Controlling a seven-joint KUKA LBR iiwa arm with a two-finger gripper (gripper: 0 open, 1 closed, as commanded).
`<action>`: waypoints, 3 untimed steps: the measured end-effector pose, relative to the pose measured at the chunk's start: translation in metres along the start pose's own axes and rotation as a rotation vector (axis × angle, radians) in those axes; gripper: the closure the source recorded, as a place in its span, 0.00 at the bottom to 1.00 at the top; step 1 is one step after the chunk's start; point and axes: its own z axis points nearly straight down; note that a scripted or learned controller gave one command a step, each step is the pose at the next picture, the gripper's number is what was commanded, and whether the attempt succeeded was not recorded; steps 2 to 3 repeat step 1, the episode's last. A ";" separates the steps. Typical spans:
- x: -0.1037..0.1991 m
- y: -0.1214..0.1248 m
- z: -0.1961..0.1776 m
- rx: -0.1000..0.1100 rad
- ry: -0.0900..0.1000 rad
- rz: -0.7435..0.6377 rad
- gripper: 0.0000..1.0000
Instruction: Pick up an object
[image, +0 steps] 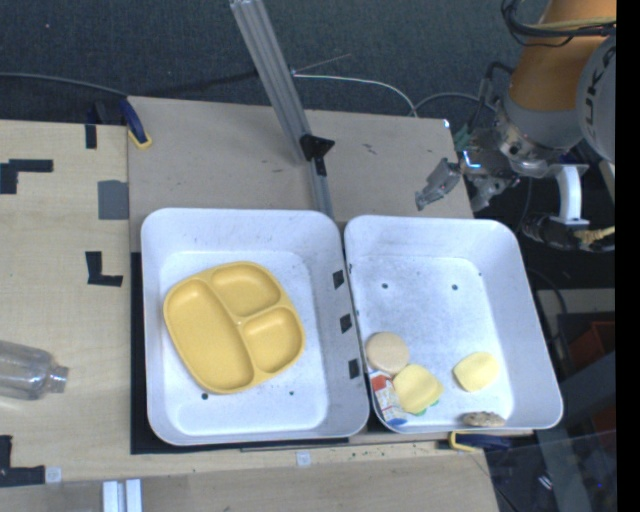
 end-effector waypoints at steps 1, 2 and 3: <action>-0.049 0.013 -0.167 -0.010 -0.002 0.001 0.00; -0.049 0.013 -0.167 -0.010 -0.002 0.001 0.00; -0.049 0.013 -0.167 -0.010 -0.002 0.001 0.00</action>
